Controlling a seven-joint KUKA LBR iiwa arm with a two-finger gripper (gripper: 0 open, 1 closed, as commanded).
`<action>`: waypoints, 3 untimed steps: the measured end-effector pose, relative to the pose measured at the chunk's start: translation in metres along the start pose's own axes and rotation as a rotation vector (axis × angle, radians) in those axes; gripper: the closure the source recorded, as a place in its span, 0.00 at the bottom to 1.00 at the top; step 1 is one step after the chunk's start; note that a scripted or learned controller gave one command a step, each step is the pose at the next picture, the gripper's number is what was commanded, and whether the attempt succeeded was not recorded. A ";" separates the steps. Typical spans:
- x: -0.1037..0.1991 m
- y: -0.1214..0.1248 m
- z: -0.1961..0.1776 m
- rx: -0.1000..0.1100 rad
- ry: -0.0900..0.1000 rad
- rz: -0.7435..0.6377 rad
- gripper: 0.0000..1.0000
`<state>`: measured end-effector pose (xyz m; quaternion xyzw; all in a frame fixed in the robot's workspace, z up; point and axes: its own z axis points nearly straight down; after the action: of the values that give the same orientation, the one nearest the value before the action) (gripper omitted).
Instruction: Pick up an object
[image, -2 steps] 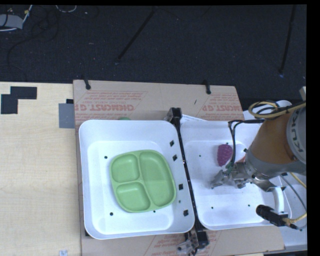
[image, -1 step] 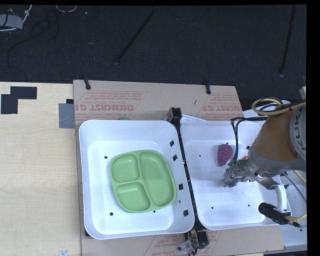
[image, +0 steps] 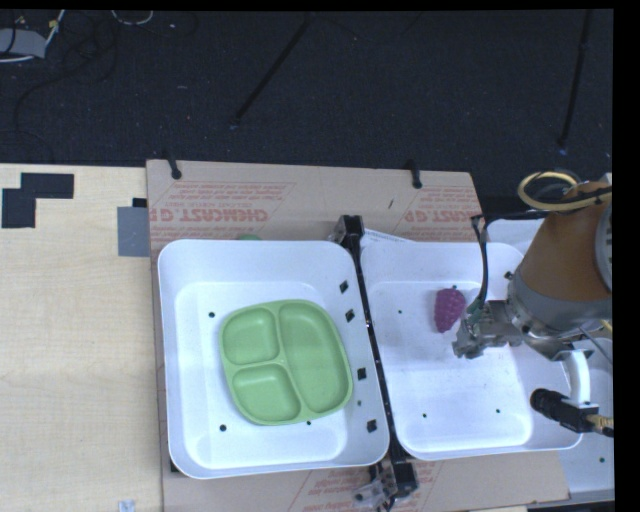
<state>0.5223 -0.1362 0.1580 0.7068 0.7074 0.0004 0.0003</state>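
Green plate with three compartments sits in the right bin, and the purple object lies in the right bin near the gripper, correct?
Not quite. The camera view shows the green plate in the left bin, not the right one. The rest holds: it has three compartments, and the purple object lies in the right bin, just beside the gripper.

Two white bins (image: 190, 300) of smooth, slightly glossy plastic, set on matt brown printed cardboard (image: 300, 200). Matt pale-green plastic divided plate (image: 285, 362); bumpy purple fruit-like lump (image: 449, 308). Pale wood-grain bench (image: 70, 380), dark metal gripper (image: 473, 338).
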 end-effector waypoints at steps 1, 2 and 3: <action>-0.001 0.001 -0.051 -0.001 0.000 0.000 1.00; 0.060 -0.009 -0.049 0.005 0.003 -0.004 1.00; 0.108 -0.010 -0.062 0.003 0.001 -0.003 1.00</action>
<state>0.5120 -0.0283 0.2199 0.7058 0.7084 -0.0004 -0.0011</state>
